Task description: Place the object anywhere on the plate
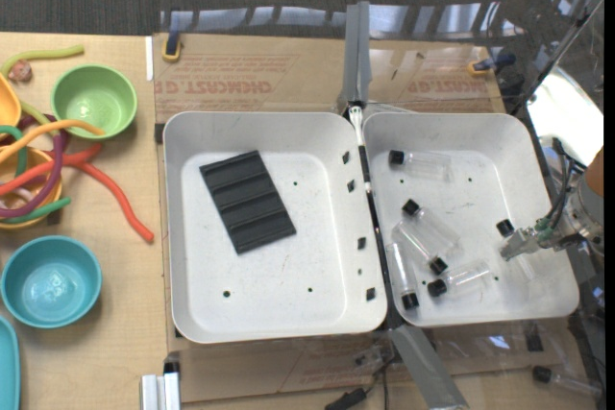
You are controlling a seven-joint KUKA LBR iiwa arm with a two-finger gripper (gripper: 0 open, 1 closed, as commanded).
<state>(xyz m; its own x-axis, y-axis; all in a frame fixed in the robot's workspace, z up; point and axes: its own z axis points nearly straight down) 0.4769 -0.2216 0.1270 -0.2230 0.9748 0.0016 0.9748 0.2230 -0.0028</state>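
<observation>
Plate [247, 201]: a dark ribbed slab lying in the left bin [192, 302], long axis running upper left to lower right.
Vials: several clear ones with black caps lying scattered in the right bin [538, 302].
Nearest vial [516, 240]: lying by the right wall; its axis is hard to read.
Gripper [516, 246]: hovering at the frame's right edge; grip state impossible to tell.
Advice: settling squarely across one vial, clear of the wall, looks wisest.
</observation>
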